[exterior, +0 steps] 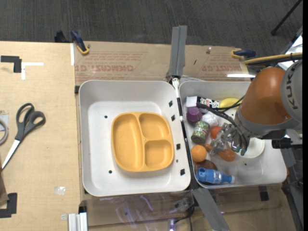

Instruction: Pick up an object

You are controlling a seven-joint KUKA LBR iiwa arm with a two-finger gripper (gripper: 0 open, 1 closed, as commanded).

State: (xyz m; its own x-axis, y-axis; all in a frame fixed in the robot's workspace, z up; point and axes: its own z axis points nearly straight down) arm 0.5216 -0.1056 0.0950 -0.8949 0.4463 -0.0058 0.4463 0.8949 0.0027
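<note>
tabletop [43, 129], light wood: bearing two shallow white bins side by side, left bin [91, 143] and right bin [274, 170], a flattened cardboard sheet [120, 64] behind them, and black-handled scissors [23, 126] lying at the far left.

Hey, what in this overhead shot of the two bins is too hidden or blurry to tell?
- Claw: whether it grips anything; blurred among clutter.
- Right white bin: the far-right part, covered by the grey-and-orange arm.
- Small white box: print too small to read.
- Black-handled scissors: tips cut off by the left edge.
</note>
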